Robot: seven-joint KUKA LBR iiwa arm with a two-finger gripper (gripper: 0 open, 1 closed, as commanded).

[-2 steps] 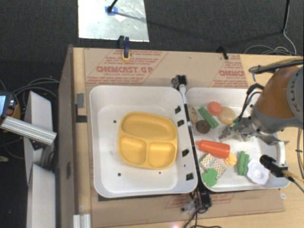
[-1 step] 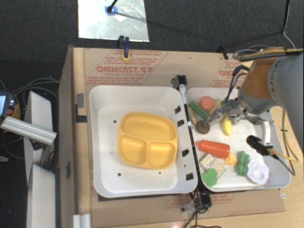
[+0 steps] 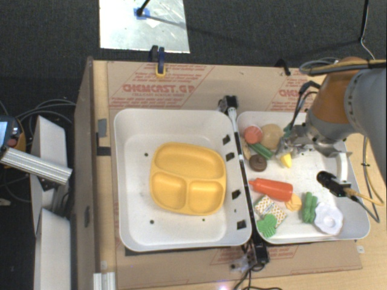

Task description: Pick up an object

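Observation:
My gripper (image 3: 289, 146) reaches down into the right bin (image 3: 354, 222) near its back. It hangs just above a small yellow piece (image 3: 286, 160) and right beside a beige potato-like toy (image 3: 271, 135). A red round toy (image 3: 252, 134) lies left of the potato, with a brown piece (image 3: 258, 162) in front of it. Further forward lie an orange-red carrot (image 3: 272, 189), a checkered waffle (image 3: 269, 208), a green leaf (image 3: 266, 225), a green vegetable (image 3: 309, 206) and a white fried egg (image 3: 328, 220). Nothing shows as held.
The left bin (image 3: 136, 222) holds a yellow divided plate (image 3: 187, 178). A black-clipped divider (image 3: 237, 162) runs between the bins. The grey arm with its orange band (image 3: 338, 104) comes in from the right over the right bin's back corner.

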